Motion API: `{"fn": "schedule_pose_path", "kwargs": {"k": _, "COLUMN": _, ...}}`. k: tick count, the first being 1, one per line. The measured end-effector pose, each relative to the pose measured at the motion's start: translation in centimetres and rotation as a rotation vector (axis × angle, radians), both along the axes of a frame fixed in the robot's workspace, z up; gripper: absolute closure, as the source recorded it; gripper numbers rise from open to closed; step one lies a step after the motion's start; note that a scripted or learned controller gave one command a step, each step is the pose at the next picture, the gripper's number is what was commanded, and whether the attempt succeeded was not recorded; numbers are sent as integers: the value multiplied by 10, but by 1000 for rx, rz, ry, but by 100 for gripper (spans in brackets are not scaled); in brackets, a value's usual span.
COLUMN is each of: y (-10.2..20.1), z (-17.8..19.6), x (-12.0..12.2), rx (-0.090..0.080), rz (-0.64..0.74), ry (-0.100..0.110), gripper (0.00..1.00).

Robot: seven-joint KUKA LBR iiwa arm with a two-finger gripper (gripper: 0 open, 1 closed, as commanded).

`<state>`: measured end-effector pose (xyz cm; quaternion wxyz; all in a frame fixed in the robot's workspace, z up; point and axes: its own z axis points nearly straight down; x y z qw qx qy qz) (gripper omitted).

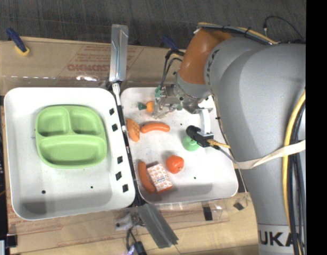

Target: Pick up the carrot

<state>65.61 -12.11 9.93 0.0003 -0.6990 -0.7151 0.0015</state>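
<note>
I have the carrot [149,107] in the upper left part of the right bin [221,182], a small orange piece with a bit of green at its end, lying close to the bin's top wall. The gripper [164,104] sits just to its right, low over the bin floor. At this size I cannot tell how the jaws stand, nor whether the carrot is between them or merely beside them.

To do this step well, I would want the jaws centred over the carrot's body, not its green tip, and set across its short side so it cannot roll out. The bin wall is near, so I would come straight down and lift straight up, then check that the carrot rises with me. The orange sausage-shaped piece [154,127] just below centre-left is apart enough not to interfere.

The arm [259,100] reaches in from the right of the frame, its grey bulk over the bin's right half, orange band [198,54] upper centre, wrist bent down and left toward the carrot.
</note>
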Motion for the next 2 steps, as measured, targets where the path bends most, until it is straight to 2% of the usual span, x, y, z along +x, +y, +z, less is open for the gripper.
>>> {"fn": "schedule_pose_path", "kwargs": {"k": 1, "y": 0, "z": 1, "x": 1, "rx": 0, "rz": 1, "ry": -3, "gripper": 0}}
{"fn": "schedule_pose_path", "kwargs": {"k": 2, "y": -24, "z": -8, "x": 2, "rx": 0, "rz": -113, "ry": -5, "gripper": 0}}
